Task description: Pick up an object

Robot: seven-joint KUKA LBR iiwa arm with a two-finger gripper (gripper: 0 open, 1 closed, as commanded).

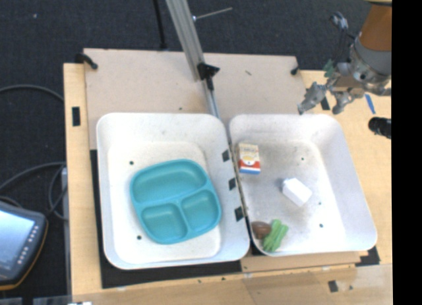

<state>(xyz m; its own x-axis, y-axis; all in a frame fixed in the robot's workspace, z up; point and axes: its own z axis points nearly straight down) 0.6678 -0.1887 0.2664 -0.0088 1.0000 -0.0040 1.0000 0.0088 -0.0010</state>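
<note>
The right bin (pixel 343 165) holds a small white, red and blue carton (pixel 248 159) near its left wall. A white block (pixel 297 191) lies near the bin's middle. A green object (pixel 276 236) and a brown one (pixel 261 229) sit together at the front left corner. My gripper (pixel 324 100) hangs above the bench just past the right bin's far right corner, with nothing between its fingers. Its two dark fingers (pixel 310 99) spread apart, open. The orange band (pixel 376 28) of the arm rises above it.
The left bin (pixel 112 139) holds a teal three-compartment plate (pixel 175 199). A slanted metal rail (pixel 184 24) runs down to the gap between the bins. A tablet (pixel 18 241) lies off the bench at the lower left.
</note>
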